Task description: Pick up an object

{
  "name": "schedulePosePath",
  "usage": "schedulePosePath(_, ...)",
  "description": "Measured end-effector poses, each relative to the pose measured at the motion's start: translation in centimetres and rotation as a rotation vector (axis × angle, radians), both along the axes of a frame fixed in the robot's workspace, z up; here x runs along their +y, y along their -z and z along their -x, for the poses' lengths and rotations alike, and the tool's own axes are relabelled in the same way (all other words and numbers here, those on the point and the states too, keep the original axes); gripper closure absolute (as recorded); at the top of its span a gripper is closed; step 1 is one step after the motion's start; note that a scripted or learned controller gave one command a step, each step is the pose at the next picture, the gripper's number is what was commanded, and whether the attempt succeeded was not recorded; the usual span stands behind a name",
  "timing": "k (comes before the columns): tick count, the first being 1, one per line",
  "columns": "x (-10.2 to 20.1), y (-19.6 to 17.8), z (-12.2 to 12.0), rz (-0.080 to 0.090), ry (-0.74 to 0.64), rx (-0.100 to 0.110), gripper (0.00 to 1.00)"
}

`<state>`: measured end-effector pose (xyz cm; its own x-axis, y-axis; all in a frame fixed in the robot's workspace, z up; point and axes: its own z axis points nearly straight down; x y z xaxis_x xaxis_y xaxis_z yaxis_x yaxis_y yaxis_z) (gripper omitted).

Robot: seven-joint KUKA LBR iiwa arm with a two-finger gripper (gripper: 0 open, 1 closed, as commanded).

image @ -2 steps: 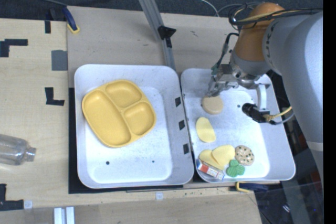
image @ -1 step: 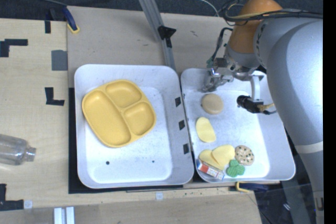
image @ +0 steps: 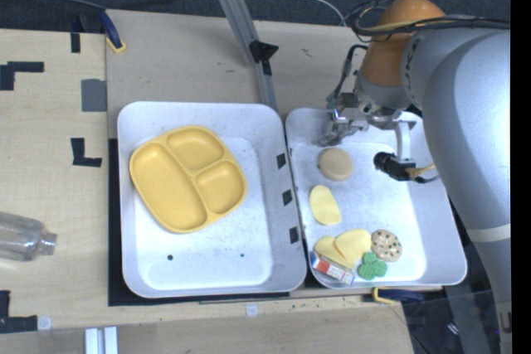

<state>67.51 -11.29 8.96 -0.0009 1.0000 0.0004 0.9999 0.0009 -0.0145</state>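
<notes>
My gripper (image: pixel 336 131) hangs low over the back left corner of the right bin (image: pixel 419 215), just behind a round beige bun (image: pixel 336 164) and apart from it. In front of the bun lie a pale yellow oval piece (image: pixel 324 205), two yellow pieces (image: pixel 344 246), a speckled cookie (image: pixel 386 244), a green toy (image: pixel 372 267) and a red and white packet (image: pixel 330 268). Nothing shows in the gripper's grasp. The grey arm covers the bin's right side.
The left bin (image: pixel 133 257) holds a yellow divided plate (image: pixel 187 177). A slanted metal pole (image: pixel 236 4) ends at the bins' back edge. A clear bottle (image: pixel 25 236) lies on the bench at the far left.
</notes>
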Motion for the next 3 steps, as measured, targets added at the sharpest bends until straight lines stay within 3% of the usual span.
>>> schedulePosePath(1,-0.9,0.1,5.2,0.002,0.002,-0.011,1.00)
schedulePosePath(2,-5.0,-0.1,11.2,0.002,0.005,-0.015,1.00)
schedulePosePath(3,2.4,0.0,5.2,0.000,-0.008,-0.019,1.00)
